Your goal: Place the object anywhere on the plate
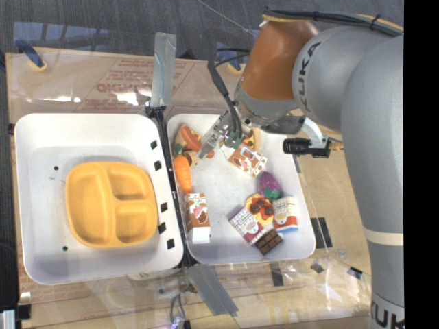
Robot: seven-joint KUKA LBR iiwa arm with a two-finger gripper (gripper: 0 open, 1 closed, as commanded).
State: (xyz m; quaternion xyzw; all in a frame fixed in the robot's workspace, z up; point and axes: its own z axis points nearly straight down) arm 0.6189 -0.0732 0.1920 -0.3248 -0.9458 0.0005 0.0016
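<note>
Jaws low in right bin's upper left w/ toys; grip state can't tell. Yellow plate in left bin.

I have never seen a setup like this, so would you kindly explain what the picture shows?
One camera looks down at a slant on a bench with two white bins. The grey and orange machine entering from the right is a robot arm; its end effector hangs low over the back of the right bin. That bin holds toy food: a carrot, a small carton, a purple piece and several packets. The left bin holds a yellow divided plate, where one item should go. I cannot tell whether anything is held.
</note>
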